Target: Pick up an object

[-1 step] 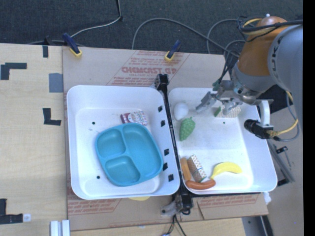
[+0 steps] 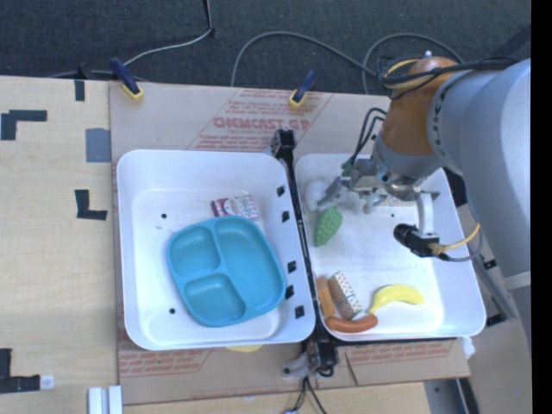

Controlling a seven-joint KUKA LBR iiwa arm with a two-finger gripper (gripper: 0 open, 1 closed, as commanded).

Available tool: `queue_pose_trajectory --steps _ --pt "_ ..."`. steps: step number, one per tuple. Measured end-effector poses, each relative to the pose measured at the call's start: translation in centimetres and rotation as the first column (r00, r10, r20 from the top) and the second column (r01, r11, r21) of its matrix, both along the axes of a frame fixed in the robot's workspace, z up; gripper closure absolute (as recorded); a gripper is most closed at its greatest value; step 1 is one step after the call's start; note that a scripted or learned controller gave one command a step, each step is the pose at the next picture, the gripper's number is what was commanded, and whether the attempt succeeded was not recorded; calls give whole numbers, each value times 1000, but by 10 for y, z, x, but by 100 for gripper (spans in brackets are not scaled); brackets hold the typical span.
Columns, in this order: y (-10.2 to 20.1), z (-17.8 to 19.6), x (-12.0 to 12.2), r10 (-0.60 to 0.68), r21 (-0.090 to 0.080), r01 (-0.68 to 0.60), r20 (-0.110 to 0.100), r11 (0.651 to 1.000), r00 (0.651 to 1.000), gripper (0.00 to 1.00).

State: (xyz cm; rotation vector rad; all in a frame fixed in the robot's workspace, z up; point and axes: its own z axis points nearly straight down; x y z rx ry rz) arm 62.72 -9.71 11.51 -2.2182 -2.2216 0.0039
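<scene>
1. Green and bumpy, the toy vegetable [image 2: 328,226] lies in the right bin [image 2: 457,313], close to its left wall and toward the far side. I judge it the likely target, because the gripper [image 2: 332,195] hangs just above its far end.
2. The arm [image 2: 423,119] reaches in from the right, with its orange band over the far part of the right bin, so the wrist leans toward the divider between the two bins.
3. Whether the fingers are open or closed, I cannot tell; their tips are blurred against the white floor. Nothing shows clearly between them, so I do not count the green thing as held.
4. The target looks oval and rough on the surface, and rests flat on the bin floor.
5. Near the front of the same bin lie a yellow banana [image 2: 397,297], a hot dog [image 2: 352,323] and a striped block [image 2: 343,294], well apart from the gripper.
6. The left bin [image 2: 138,231] holds a blue divided plate [image 2: 226,270] and a small packet [image 2: 235,205] beyond it.
</scene>
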Motion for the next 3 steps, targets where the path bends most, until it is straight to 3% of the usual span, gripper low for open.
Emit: queue_pose_trajectory --steps 1,2,3 --pt "3 -29 -29 0 0 0 7 1000 1000 0" --pt "1 -28 -55 0 -2 0 8 1000 1000 0" --pt "1 -19 -55 -1 -3 1 9 1000 1000 100"
